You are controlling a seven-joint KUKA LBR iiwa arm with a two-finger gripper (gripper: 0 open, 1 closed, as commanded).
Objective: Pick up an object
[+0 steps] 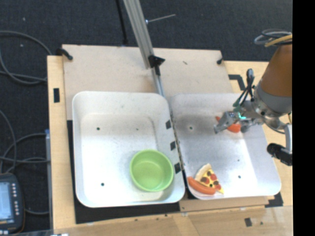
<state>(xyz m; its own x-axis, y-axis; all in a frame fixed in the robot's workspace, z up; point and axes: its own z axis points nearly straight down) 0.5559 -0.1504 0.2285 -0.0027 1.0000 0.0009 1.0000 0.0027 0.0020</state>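
My gripper (228,123) reaches in from the right over the back half of the right bin (246,166). A small orange-red object (236,128) lies right at the gripper's tip, partly hidden by it; whether it is gripped or only touched is unclear. In the same bin's front-left corner a toy pizza slice (209,176) and a red sausage (200,186) lie together. A green bowl (151,169) stands upright in the front right part of the left bin (98,132).
A slanted metal pole (140,28) runs from the top down to the gap between the bins. The arm's grey and orange wrist (278,82) hangs over the right bin's far right edge. Cables lie on the dark floor at left.
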